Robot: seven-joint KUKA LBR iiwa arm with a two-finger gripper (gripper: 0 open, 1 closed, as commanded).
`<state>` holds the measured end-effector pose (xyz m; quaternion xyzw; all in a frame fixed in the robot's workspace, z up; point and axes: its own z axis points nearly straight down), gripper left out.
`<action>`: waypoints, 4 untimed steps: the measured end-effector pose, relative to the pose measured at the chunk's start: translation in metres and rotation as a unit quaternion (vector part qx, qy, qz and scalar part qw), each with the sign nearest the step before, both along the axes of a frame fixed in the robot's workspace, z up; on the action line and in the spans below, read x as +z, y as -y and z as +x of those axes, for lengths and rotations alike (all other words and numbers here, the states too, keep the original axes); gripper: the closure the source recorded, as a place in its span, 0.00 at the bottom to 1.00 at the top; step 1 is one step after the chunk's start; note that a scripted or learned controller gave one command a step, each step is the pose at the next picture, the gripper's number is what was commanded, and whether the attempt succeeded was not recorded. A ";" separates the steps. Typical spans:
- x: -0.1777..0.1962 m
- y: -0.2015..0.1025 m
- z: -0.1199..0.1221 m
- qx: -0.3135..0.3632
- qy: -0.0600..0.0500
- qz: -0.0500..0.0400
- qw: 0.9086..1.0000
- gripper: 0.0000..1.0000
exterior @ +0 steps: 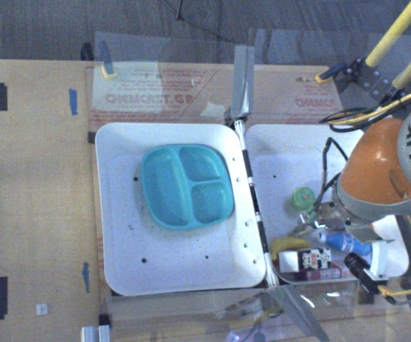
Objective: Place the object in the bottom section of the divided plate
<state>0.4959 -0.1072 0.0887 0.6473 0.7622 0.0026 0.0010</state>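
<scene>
Two shallow white bins sit side by side on the wooden bench. The left bin (120,212) holds a turquoise divided plate (187,186), which lies flat in the upper middle of the bin. The plate has one long section on its left side and two smaller sections on its right side, one above the other. All three sections look bare.

The right bin (276,162) holds the loose objects, and they are all gathered in its lower part. A small green round object (303,198) lies near the middle of the bin. Below it, a yellow banana-like piece (289,244) rests close to the divider between the bins. Just beside it lies a white box with dark print (306,260), and a blue and white tube (347,245) lies on the right of them. None of these objects is on the plate.

The arm (383,169), grey with an orange band, comes in from the right and hangs over the right bin. Its gripper (319,219) is low above the pile, between the green object and the tube. From where I stand I cannot tell if the claw is released or clenched, because the wrist covers it, and I cannot see any object in it.
</scene>
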 end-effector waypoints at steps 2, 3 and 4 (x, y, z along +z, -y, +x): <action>0.000 0.120 0.017 0.068 0.001 -0.004 0.998 1.00; 0.014 0.115 -0.009 0.115 -0.004 0.000 0.993 1.00; 0.074 0.080 -0.017 0.117 -0.002 -0.002 0.993 1.00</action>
